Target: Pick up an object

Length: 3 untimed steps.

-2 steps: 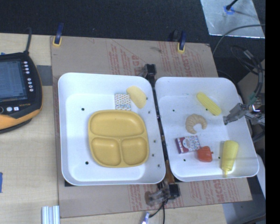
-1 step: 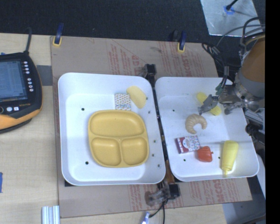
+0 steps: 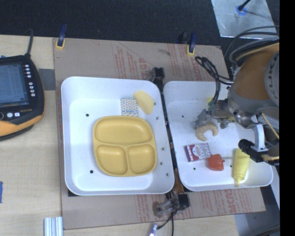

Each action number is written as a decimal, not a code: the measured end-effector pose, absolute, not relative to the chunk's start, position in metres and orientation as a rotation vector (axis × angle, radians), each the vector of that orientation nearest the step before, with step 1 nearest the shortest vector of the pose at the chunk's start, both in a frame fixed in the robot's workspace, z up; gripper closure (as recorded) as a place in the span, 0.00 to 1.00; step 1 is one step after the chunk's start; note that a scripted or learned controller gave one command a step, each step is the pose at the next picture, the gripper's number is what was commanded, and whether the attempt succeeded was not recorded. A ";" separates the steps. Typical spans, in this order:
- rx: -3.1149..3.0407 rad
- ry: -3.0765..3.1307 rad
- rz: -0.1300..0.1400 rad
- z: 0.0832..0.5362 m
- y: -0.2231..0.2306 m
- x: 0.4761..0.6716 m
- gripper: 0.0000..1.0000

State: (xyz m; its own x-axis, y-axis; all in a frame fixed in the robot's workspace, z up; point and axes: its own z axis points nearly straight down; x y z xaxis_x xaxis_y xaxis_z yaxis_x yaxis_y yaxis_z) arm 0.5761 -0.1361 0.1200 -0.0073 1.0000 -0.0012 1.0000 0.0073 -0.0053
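Light wood worktop (image 3: pixel 24 181), brown cardboard sheet under two white bins. Right bin (image 3: pixel 187 95): red-white packet (image 3: pixel 198 152), red piece (image 3: pixel 216 162), yellow bottle (image 3: pixel 240 166) along near edge. Tan croissant-ish thing (image 3: pixel 207 130) mid-bin, right under end effector (image 3: pixel 212 119), touching it. Grip state, can't tell. Packet text unreadable. Left bin: yellow divided tray (image 3: pixel 124 145).

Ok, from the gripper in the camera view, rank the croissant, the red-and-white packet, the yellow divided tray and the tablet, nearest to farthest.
1. Croissant, right bin, just under the gripper.
2. Red-and-white packet, right bin, nearer the camera.
3. Yellow divided tray, left bin.
4. Tablet, on the bench beyond the left bin.
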 end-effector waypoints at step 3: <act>-2.215 -2.226 0.001 0.193 -0.060 0.590 1.00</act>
